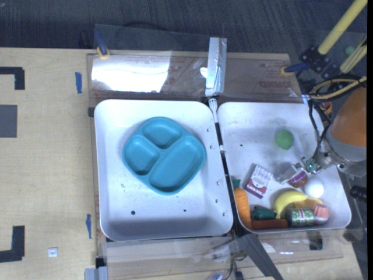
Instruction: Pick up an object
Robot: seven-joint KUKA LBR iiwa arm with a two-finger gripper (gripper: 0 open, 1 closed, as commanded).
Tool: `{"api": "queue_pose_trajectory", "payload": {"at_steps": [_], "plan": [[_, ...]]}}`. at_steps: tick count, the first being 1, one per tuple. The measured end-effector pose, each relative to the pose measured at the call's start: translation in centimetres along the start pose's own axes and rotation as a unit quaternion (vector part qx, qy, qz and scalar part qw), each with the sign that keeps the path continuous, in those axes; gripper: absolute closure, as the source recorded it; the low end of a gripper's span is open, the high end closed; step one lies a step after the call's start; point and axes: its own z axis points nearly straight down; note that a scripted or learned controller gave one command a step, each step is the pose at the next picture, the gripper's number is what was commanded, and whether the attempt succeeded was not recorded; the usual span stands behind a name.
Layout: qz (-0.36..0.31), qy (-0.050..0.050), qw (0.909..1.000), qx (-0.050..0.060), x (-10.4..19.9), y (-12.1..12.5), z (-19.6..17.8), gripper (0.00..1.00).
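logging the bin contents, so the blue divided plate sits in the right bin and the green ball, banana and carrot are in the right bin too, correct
Not quite. The camera view shows the blue divided plate in the left bin, not the right one. The rest holds: the green ball, banana and carrot are in the right bin.

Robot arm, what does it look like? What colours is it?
The arm is grey with a rounded orange band above the wrist. Black and yellow cables loop beside it. Its hand is small and dark metal, with a tiny green spot.
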Motion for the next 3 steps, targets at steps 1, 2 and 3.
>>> {"api": "queue_pose_trajectory", "payload": {"at_steps": [1,2,3], "plan": [[0.001,-0.002,1.0,-0.002,-0.2,0.1,-1.0,1.0],[-0.056,0.001,0.9984,0.002,-1.4,-1.8,-1.9,1.0],[-0.052,0.003,0.9986,0.003,0.2,-1.8,-1.8,1.0]]}}
